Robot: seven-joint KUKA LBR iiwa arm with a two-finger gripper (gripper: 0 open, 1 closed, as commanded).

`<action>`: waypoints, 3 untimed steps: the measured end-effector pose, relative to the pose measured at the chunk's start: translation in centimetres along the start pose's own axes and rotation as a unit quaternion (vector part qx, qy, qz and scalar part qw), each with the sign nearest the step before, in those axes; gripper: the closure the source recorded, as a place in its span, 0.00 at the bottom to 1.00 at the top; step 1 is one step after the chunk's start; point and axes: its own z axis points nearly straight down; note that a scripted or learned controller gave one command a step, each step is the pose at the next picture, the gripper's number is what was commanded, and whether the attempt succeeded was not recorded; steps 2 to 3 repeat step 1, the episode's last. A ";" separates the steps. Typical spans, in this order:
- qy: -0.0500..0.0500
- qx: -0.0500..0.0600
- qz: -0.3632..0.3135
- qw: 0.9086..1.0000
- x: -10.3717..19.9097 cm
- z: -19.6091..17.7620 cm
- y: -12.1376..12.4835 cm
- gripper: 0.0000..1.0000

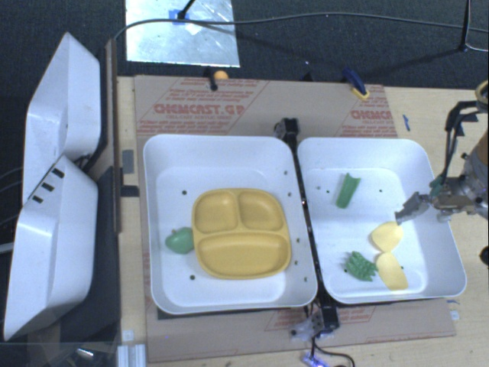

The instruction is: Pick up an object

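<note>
Two shallow white bins are seen side by side on the bench. In the left bin (164, 205) a yellow divided plate (241, 232) is laid flat, with a small green apple-like toy (179, 241) touching its left edge. In the right bin (424, 167) four small things are scattered: a green pod-shaped piece (347, 190) near the upper middle, a yellow rounded piece (386, 236) toward the right, a second yellow piece (392, 271) just below it, and a green leafy piece (360, 266) just beside that second one on its left.

The gripper (406, 210) is reached in from the right over the right bin, tilted, its tip placed just above and right of the upper yellow piece. Nothing is seen held. Whether the tip is spread or pressed together cannot be told from this slanted view; it is too small and blurred.

Step judged: approach phase, grasp not yet made. The upper yellow piece is taken as the likely target, being nearest the tip. For the next move, a descent onto that piece is called for, centred so the neighbouring yellow piece is not nudged, then a close and a lift. The rounded shape is judged likely to slip.
</note>
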 end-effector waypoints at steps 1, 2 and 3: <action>0.000 -0.001 -0.001 1.000 0.5 -3.6 6.2 0.00; 0.000 -0.001 -0.001 1.000 0.5 -3.6 6.2 0.00; 0.000 -0.001 -0.001 1.000 0.5 -3.6 6.2 0.00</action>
